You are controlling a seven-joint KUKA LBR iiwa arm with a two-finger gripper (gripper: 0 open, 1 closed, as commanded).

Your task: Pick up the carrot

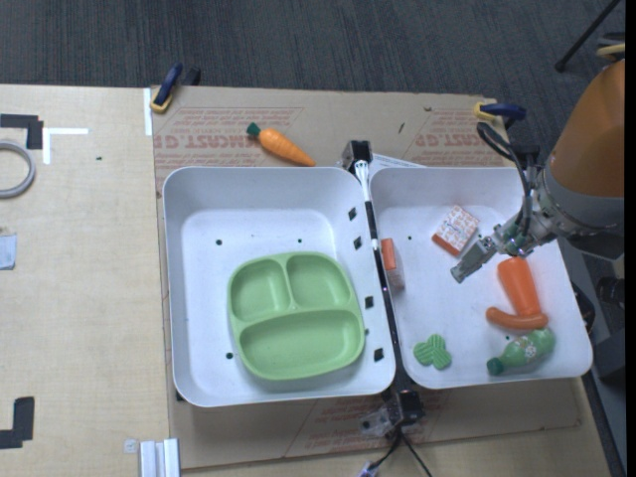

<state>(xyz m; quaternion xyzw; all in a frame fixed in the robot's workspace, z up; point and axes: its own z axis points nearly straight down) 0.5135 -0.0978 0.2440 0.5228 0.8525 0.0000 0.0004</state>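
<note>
Carrot (281,145) lies on the cardboard behind the left bin (189,296) — untouched. Claw (489,251) hovers low in the right bin (417,306), well apart; grip state — cannot tell. Pick not begun.

The arm (596,162) is grey with a broad orange band, black cables looping toward its grey hand (487,254).

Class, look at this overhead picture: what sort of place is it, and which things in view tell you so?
Most likely a robotics lab test bench. A robot arm reaches over two white bins fixed to cardboard with clamps, and the bins hold toy food such as a carrot and a green divided plate.
</note>
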